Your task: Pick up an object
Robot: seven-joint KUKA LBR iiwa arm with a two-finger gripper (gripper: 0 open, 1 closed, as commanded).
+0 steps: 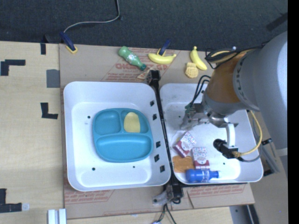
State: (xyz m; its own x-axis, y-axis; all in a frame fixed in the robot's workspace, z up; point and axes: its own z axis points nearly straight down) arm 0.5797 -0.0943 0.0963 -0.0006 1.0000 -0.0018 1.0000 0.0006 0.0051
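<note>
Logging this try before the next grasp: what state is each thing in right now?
Blue tray: flat in left bin, yellow piece in its upper right compartment.
Blue bottle: on its side, right bin.
Green bottle: lying outside the bins.
Claw: low over right bin, holding nothing visible.

The arm (268, 73) is built of broad, smooth, light-grey rounded shells, the largest a big curved housing. Below it sits a wide orange band (224, 80), glossy and slightly darker toward its lower rim. Under the band comes a grey metallic wrist section (219, 111) with darker mechanical parts and a small green spot on its side. Thin black cables (219, 55) loop over the top of the orange band, and another black cable runs down its side. A white bracket (231, 133) carries a black fitting, from which a yellow cable (254, 146) curves away.
</note>
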